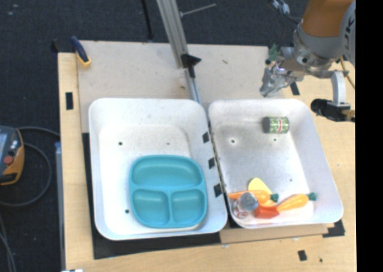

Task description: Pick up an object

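Overall, the bench (119,67) is a pale board bearing two shallow white bins side by side. The left bin (114,121) holds a blue divided tray (168,191) lying flat in its near half, with one long compartment at the far side and two smaller ones nearer the camera. The right bin (299,145) holds the smaller items. A slanted aluminium rail (172,20) rises from the bench behind the seam between the bins.

The grey arm (326,14), with its orange band, enters from the upper right. Its gripper (274,82) hangs above the bench just beyond the far rim of the right bin, apart from every item. Whether the claw is released or clenched cannot be told at this slant; nothing is seen between its parts.

Contents of the right bin, by size: an orange carrot-shaped toy (294,202) lies against the near wall; a yellow piece (259,188) sits just left of it, touching a red piece (267,211) and a grey round object (245,204) in the near-left corner. A small green can (275,124) lies on its side near the far wall, well apart from that cluster and closest to the gripper.

A blue-and-yellow clamp (80,51) sits at the bench's far-left corner.
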### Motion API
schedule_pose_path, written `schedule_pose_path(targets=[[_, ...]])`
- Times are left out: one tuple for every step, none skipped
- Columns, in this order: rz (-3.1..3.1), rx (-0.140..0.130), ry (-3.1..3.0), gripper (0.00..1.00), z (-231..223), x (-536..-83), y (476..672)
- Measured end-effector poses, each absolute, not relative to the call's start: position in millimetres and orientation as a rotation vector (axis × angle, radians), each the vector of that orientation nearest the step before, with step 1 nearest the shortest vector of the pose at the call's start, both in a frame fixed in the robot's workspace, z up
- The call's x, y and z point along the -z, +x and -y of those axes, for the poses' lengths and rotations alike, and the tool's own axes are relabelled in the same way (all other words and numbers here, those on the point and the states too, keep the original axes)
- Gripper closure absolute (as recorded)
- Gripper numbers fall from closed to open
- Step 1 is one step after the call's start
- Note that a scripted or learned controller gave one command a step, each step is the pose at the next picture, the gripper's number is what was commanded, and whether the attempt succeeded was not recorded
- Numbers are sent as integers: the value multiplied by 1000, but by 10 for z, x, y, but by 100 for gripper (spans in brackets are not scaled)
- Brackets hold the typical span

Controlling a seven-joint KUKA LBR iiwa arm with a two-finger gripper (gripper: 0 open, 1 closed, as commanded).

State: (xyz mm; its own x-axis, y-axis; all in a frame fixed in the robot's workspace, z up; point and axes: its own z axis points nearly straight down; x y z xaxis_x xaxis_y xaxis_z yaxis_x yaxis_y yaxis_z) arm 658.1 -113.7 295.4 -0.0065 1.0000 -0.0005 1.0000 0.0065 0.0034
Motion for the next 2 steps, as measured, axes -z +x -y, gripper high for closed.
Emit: schedule_pose_path(targets=[[-2228, 0, 2214, 100, 551, -2801, 6621], [-2230, 0, 2215, 100, -13, -2634, 6668]])
